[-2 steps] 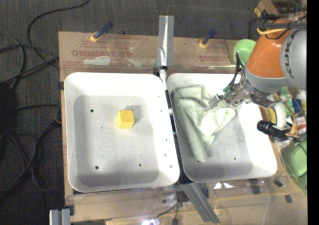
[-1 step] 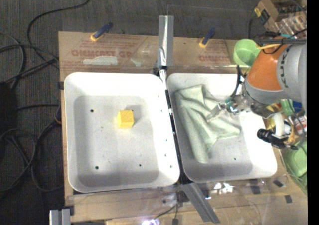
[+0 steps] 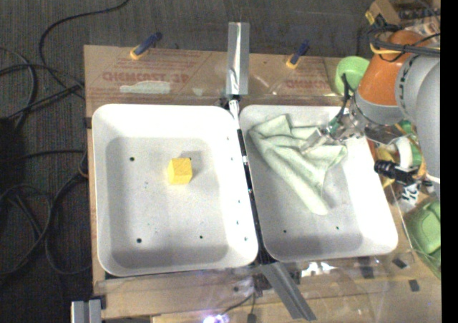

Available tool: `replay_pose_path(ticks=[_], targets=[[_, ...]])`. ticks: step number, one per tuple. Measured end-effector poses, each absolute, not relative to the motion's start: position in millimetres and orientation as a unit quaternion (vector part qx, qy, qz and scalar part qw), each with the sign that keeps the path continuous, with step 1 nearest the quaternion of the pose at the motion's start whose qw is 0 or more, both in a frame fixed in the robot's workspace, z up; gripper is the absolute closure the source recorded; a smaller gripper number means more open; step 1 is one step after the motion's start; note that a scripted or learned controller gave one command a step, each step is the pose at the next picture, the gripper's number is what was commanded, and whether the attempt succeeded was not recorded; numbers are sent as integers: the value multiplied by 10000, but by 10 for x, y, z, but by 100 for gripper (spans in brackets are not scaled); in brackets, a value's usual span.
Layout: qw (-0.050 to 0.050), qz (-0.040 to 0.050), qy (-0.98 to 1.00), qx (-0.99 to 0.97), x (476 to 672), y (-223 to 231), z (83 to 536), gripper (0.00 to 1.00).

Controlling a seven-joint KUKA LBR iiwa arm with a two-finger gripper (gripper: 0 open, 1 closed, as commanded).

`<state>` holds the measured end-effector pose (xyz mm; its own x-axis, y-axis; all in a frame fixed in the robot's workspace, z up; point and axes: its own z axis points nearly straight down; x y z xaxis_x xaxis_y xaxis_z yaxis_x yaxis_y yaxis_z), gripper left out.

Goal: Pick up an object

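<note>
Bins first, since they're closest to where I'm standing: two shallow white ones side by side on the desk (image 3: 107,71). The left bin (image 3: 122,250) has just a small yellow block (image 3: 180,170) sitting a bit above its middle, well apart from everything else. The right bin (image 3: 358,239) has a pale green cloth (image 3: 297,160) crumpled across its upper half, one tail of it trailing down toward the bin's centre.

Further back on that side, the end effector (image 3: 335,132) is down low right at the cloth's upper right edge, touching or nearly touching the fabric. Honestly can't tell whether it's clenched on the cloth or released, the tips are too small and blend into the folds. The arm (image 3: 422,99) comes in from the right, grey with its orange band (image 3: 379,78) just above the wrist.

Beyond the bins, the desk surface is a brownish board with two blue-handled clamps (image 3: 147,44) along its far edge and a metal post (image 3: 237,60) standing between the bins. Farthest away, black cables (image 3: 50,35) loop over the dark floor.
</note>
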<state>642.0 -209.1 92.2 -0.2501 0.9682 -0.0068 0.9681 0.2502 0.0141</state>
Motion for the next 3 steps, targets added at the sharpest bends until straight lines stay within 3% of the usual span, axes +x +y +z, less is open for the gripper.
replay_pose_path(ticks=[1, 2, 3], targets=[[16, -8, 7820, 6232, 6117, -2229, 2279, 0], [9, -18, 8057, 5923, 6683, -2069, 1819, 0], [23, 15, 8268, 5626, 6270, -2198, 960, 0]])
